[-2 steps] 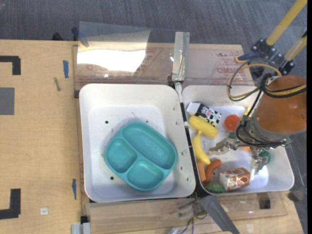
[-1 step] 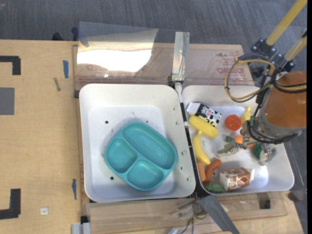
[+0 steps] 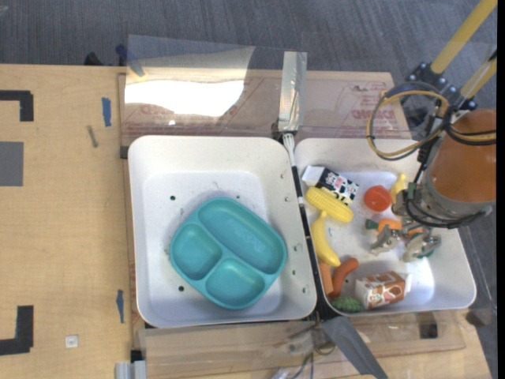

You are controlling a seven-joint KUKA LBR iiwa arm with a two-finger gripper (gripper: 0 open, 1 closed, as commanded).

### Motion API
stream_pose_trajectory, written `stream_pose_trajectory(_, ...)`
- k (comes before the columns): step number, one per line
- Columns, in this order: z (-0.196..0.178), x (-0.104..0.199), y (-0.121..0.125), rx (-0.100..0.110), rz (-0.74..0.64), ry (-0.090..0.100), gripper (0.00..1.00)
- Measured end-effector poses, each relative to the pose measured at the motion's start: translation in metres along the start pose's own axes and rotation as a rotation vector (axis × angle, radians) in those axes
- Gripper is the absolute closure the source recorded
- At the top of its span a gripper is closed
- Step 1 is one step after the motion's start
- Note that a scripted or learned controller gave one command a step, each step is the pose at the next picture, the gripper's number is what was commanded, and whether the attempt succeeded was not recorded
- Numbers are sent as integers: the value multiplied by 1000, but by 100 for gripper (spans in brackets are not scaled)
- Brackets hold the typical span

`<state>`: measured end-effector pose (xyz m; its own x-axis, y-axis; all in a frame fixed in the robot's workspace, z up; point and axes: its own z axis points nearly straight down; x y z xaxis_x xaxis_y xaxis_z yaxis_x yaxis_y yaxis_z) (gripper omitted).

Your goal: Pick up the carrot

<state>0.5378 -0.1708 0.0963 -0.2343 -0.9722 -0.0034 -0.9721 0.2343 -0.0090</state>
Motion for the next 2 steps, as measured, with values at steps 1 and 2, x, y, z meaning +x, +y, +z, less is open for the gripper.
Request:
stream_pose_trajectory(1,-132,-35,-1,1,67,1,100)
stream_pose_trajectory(2,8,-13,43,-4,-45,2,100)
